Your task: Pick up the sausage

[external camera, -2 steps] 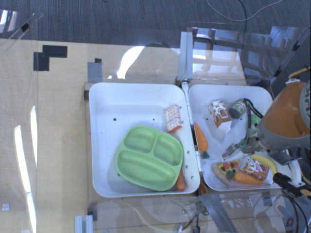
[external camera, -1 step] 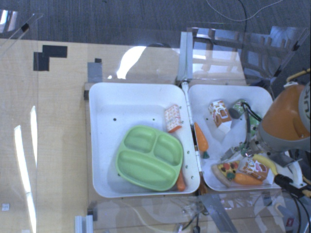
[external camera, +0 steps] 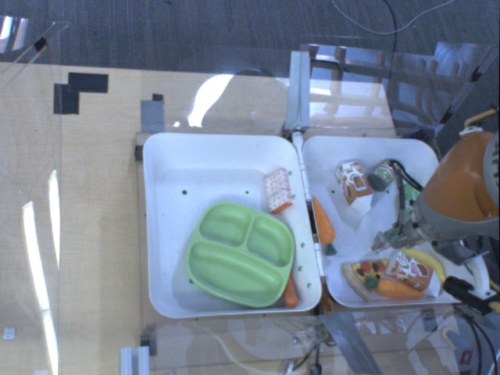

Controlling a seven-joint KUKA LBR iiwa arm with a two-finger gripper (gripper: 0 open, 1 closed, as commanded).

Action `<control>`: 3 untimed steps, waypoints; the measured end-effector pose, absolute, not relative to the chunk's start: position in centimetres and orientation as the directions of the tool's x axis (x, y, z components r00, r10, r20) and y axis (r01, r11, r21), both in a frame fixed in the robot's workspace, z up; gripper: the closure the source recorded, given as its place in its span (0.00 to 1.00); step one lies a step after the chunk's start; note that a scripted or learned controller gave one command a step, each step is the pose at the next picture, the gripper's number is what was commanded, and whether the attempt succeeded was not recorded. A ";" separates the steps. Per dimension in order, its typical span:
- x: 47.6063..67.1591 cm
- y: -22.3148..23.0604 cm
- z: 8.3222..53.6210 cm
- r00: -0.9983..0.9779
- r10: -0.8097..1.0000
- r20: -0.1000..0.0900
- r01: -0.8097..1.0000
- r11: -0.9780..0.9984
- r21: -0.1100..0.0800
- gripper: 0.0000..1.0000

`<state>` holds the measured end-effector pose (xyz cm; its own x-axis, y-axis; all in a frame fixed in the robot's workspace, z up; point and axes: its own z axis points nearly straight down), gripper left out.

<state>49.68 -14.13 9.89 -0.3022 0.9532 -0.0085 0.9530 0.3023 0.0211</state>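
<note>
Getting this pick right looks to depend first on sorting the target from its neighbours. What I take for the sausage [external camera: 391,290] is the orange-brown length at the near edge of the right bin [external camera: 426,156]. It lies just on the near side of the gripper [external camera: 393,239] and is partly covered by a printed packet [external camera: 407,267]. A pizza-like toy [external camera: 361,274] touches its left end, and a banana [external camera: 428,258] curves just to the right of the packet. A clean grasp probably means coming down on the exposed part of the sausage, across its length, so the packet and the toy stay out of the bite.

A second orange-brown piece [external camera: 291,292] lies well to the gripper's left in the left bin [external camera: 164,209], wedged between the green plate [external camera: 242,255] and the wall. It could be mistaken for the target, and I cannot rule it out.

The gripper itself sits low over the right bin, below the arm's orange band [external camera: 462,184]. At this size I cannot tell whether the jaws are apart or together, and nothing can be seen held in them.

Left of the gripper a carrot [external camera: 323,223] rests against the dividing wall. Beyond it stand a small house-printed carton [external camera: 353,182] and a grey can [external camera: 380,177], both clear of the approach
</note>
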 end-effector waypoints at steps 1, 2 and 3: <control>49.7 -14.1 9.9 -0.301 0.953 -0.008 0.953 0.301 0.021 0.00; 49.4 -13.9 8.9 -0.354 0.935 -0.011 0.935 0.354 0.017 0.00; 49.4 -10.9 10.5 -0.176 0.984 0.000 0.984 0.176 0.002 0.00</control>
